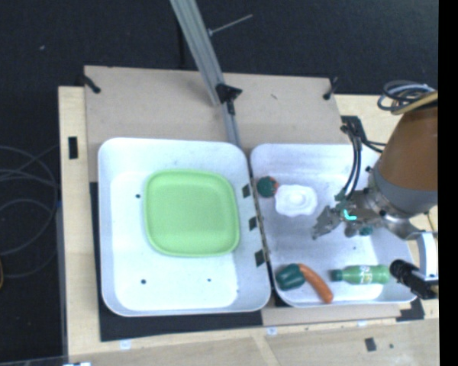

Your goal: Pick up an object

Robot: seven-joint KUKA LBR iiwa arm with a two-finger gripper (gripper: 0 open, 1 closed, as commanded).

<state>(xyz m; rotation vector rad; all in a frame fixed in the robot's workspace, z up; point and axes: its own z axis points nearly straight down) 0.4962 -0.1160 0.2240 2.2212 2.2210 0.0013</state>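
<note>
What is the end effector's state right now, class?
End effector: above the right bin, open or shut cannot be told; nothing seen held.

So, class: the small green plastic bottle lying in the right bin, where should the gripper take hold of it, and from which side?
Grip the small green plastic bottle across its middle, coming straight down from above. It lies on its side along the right white bin's near wall, so fingers would probably best straddle its narrow width.
</note>
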